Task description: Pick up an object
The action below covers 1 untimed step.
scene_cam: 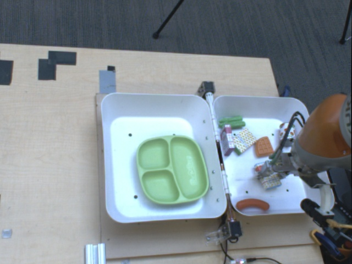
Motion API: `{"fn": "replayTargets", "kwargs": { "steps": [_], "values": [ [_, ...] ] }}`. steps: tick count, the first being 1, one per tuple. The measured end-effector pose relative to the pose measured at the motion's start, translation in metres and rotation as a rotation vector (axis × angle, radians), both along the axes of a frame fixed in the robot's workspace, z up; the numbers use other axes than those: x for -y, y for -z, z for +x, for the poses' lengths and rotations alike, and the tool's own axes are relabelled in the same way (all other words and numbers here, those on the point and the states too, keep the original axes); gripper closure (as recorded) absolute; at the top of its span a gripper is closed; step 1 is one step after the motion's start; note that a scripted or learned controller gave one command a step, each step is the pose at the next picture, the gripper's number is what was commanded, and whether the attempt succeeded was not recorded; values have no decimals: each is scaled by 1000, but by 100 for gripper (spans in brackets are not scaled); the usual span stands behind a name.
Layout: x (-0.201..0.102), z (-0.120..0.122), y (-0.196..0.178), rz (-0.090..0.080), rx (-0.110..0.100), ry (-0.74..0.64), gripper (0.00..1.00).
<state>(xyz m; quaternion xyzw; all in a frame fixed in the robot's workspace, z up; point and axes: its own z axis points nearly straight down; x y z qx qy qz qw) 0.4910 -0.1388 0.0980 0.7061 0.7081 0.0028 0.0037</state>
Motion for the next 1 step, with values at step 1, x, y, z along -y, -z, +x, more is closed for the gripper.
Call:
{"fn": "replayTargets", "kwargs": {
  "steps": [1],
  "values": [
    [-85, 9, -87, 2, -5, -2, 100]
  ]
}}
